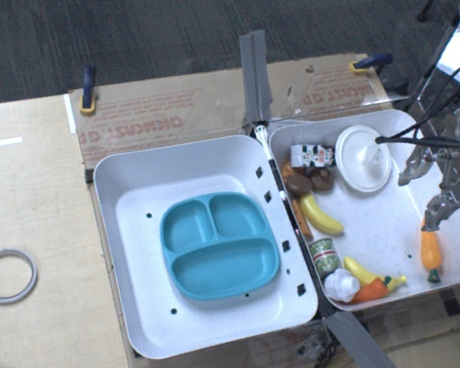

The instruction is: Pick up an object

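The right bin [385, 223] holds several small items. A white round bowl [364, 159] lies upside down at its back. A yellow banana [321, 216], a green can [323, 252] and brown pieces [308, 181] line its left wall. An orange toy carrot [431, 251] stands near the right wall. My gripper [422, 193] reaches in from the right, low over the bin's right side, open, with nothing between its fingers. Its lower finger [435, 213] ends just above the carrot's top.
The left bin [134, 238] bears a blue divided plate [219, 244]. At the right bin's front left corner lie a white garlic [343, 286], a small yellow piece [360, 271] and a second carrot [372, 290]. A small labelled box [311, 155] sits at the back. A tape roll [5, 276] lies on the bench at left.
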You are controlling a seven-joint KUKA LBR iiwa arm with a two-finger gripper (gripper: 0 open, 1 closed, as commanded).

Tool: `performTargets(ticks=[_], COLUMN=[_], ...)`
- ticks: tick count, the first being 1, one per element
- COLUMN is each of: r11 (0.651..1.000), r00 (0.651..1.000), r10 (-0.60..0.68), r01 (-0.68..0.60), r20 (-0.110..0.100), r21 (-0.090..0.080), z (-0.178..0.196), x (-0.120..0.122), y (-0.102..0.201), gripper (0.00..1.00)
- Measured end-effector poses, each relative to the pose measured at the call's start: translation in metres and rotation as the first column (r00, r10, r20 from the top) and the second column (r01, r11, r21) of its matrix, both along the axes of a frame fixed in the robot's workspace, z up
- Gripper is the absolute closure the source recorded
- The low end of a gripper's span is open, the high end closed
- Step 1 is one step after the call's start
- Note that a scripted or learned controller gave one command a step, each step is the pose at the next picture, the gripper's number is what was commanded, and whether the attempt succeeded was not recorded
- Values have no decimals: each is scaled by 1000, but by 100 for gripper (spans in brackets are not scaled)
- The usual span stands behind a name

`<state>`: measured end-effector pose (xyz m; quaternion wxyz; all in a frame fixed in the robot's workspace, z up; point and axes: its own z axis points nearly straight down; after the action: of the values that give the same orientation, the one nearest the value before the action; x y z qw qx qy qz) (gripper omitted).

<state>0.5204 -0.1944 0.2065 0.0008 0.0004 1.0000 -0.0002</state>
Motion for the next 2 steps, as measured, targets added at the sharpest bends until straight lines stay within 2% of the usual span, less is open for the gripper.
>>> performTargets(ticks=[1,2], r11=[994,988], r00=[994,988], r10=[108,158], r01=[-108,-158], r20=[1,2], r21=[0,-1], z=[-115,-114], x=[-42,-35], y=[-24,-26], gripper=[0,0])
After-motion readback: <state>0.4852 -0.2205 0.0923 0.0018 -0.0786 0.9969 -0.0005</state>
